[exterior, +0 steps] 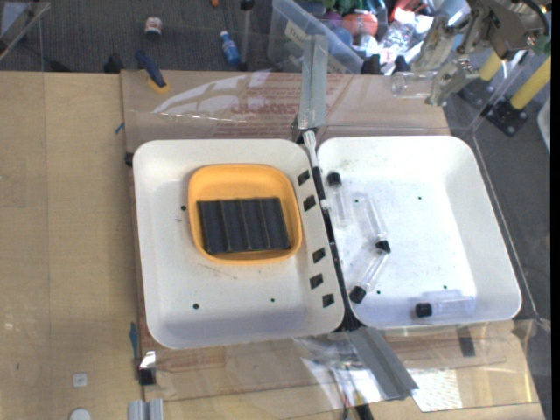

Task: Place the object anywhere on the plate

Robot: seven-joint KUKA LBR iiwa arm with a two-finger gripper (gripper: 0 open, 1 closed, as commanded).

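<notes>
From the overhead camera view, the orange rounded-square plastic plate [206,185] lay in the left shallow white bin [166,304], and a dark grey ribbed rectangular block [243,226] already rested flat on it, wholly within the rim. On that evidence the placement appeared complete, with nothing evidently left but for the arm to stand clear. The tool [418,84] was seen at the upper right, above the far edge of the right shallow white bin [472,226] and well apart from the plate; whether it was released or clenched could not be told, and nothing was seen between its parts. Count: two bins, one plate, one block on the plate. The right bin held clear plastic tubes with black caps [372,234], about four, the number uncertain as they were transparent. One clear plastic tote of mixed coloured items [367,7] stood beyond the worktop [61,234].
</notes>
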